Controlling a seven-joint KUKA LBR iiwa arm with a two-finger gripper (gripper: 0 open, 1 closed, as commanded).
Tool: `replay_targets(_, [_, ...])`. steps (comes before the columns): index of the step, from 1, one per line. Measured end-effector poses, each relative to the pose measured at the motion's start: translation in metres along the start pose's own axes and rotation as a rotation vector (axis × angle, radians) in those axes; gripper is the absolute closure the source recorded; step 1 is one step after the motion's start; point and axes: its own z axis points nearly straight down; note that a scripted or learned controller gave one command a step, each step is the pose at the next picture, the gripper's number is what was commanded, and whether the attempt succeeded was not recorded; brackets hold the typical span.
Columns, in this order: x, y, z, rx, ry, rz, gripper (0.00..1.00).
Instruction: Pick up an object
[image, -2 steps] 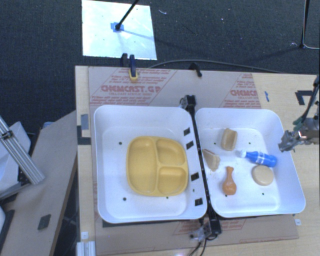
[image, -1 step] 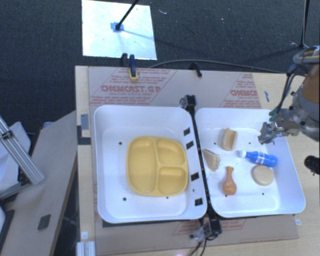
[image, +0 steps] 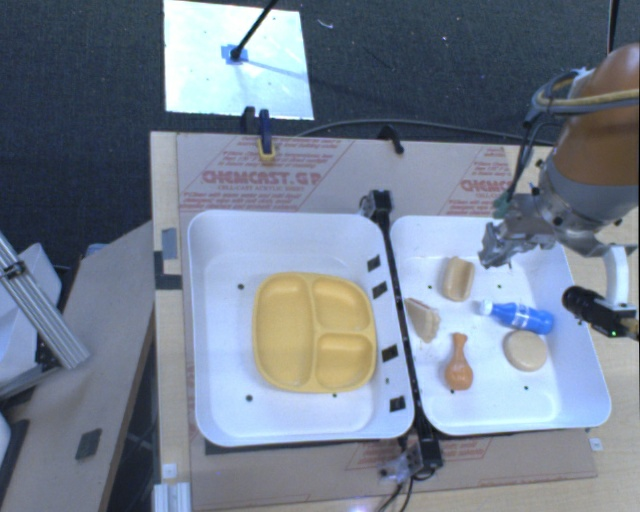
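Note:
The right bin (image: 575, 405) holds several small objects: a tan bread-like piece (image: 458, 279), a pale wedge (image: 423, 320), an orange pear-shaped toy (image: 458, 366), a blue bottle with a white cap (image: 518, 317) and a beige round disc (image: 525, 351). My gripper (image: 496, 250) hangs over the back of this bin, just right of and above the tan piece, with nothing seen in it. The grey arm with its orange band (image: 598, 130) comes in from the upper right.
A yellow divided plate (image: 313, 332) lies in the left bin (image: 215, 300). A black divider with clips (image: 392, 300) runs between the bins. A black fixture (image: 600, 310) sits at the right bin's right rim. Cardboard (image: 260, 175) lies behind.

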Motion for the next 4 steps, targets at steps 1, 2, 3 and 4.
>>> replay_targets(1, [0.052,0.021,0.005,0.000,0.000,0.000,1.00])
replay_targets(2, [0.097,0.045,0.011,0.001,0.001,0.001,1.00])
replay_targets(3, [0.137,0.062,0.024,0.002,0.000,0.001,1.00])
replay_targets(4, [0.169,0.094,0.051,0.002,0.000,0.003,1.00])
